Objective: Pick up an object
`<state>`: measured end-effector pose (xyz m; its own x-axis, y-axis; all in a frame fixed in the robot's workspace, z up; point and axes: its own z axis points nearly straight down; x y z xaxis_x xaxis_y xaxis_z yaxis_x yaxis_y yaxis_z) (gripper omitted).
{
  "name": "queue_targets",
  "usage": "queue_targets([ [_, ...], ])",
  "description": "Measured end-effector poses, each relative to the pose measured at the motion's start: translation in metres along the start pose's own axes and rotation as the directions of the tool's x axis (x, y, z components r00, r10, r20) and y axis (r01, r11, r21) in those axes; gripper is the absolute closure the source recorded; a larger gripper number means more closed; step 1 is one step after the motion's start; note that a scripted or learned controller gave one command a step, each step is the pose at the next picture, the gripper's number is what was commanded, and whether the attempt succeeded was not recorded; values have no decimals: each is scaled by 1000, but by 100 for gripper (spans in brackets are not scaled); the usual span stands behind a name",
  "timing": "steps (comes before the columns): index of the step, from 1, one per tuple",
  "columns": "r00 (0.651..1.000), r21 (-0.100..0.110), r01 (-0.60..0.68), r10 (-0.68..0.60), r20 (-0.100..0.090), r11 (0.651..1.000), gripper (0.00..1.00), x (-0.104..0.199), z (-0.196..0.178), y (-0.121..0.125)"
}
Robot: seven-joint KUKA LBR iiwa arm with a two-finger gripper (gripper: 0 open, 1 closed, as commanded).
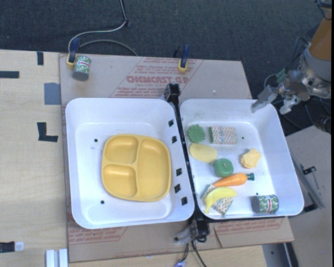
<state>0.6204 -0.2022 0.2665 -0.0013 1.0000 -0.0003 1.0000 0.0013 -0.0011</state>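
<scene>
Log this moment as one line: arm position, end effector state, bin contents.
arm: end effector open, above right bin's far right corner | held: nothing | right bin: carrot, can, other items | left bin: yellow tray

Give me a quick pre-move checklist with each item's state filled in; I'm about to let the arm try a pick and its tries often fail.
1. Gripper holds nothing: ok, nothing shows between its fingers.
2. Gripper over the right bin: not ok, it hangs at the bin's upper right corner, off the objects.
3. Fingers open for a grasp: ok, they look spread, though small in this view.
4. A target with free space around it: ok, the carrot lies apart from the can; the banana touches a packet.
5. Left bin out of the arm's path: ok, it holds the yellow tray, away from the arm.
</scene>
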Motion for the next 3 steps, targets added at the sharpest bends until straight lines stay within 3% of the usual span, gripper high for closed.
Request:
queue_targets([
  [1,1000,3,0,0,-1,1000,0,25,153,-5],
  [2,1000,-3,1,-1,-1,1000,0,97,180,-51],
  [3,1000,-5,-1,1,1,1000,0,105,180,-114],
])
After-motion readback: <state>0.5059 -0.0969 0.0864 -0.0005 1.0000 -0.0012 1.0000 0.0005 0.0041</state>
